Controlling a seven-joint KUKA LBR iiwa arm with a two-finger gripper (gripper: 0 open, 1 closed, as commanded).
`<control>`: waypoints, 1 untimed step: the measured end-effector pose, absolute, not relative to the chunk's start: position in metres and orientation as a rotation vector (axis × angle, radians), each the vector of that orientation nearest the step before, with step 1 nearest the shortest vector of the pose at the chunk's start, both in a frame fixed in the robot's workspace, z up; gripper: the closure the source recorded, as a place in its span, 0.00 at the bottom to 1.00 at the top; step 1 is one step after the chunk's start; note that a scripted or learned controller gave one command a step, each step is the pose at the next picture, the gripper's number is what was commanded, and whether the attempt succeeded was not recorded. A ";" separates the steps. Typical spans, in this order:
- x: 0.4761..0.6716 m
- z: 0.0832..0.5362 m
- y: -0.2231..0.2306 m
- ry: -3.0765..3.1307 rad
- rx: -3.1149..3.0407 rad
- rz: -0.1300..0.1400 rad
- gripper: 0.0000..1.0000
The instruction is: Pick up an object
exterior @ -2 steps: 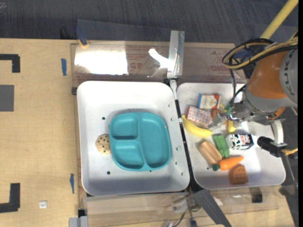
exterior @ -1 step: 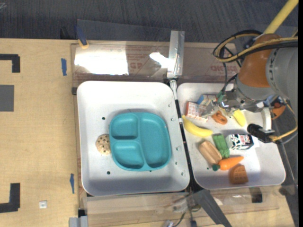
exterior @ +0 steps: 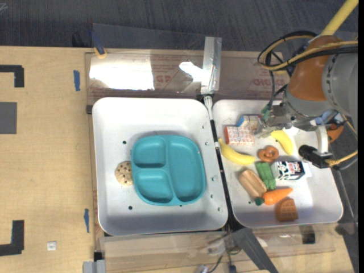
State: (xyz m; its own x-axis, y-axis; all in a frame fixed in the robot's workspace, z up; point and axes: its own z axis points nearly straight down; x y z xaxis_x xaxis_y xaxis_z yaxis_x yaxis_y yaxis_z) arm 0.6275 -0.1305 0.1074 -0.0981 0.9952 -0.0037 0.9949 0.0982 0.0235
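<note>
grey metal gripper [exterior: 272, 118] low in right white bin [exterior: 327, 201] | fingers' state: cannot tell | beside curved glossy yellow banana [exterior: 238, 155], red-white box [exterior: 240, 134] | teal sectioned plastic tray [exterior: 169, 169] left

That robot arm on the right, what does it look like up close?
The arm is a thick grey rounded tube with an orange band above the wrist. Black cables loop beside it. The gripper at its end is a small grey metal piece.
</note>
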 end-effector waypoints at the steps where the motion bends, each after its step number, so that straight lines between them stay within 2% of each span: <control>1: 0.627 0.106 -0.130 2.316 2.098 0.021 0.00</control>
State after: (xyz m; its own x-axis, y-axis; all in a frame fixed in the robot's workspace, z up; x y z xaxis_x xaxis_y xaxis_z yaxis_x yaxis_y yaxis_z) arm 0.6269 -0.1303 0.1062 -0.0981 0.9952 -0.0031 0.9949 0.0982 0.0211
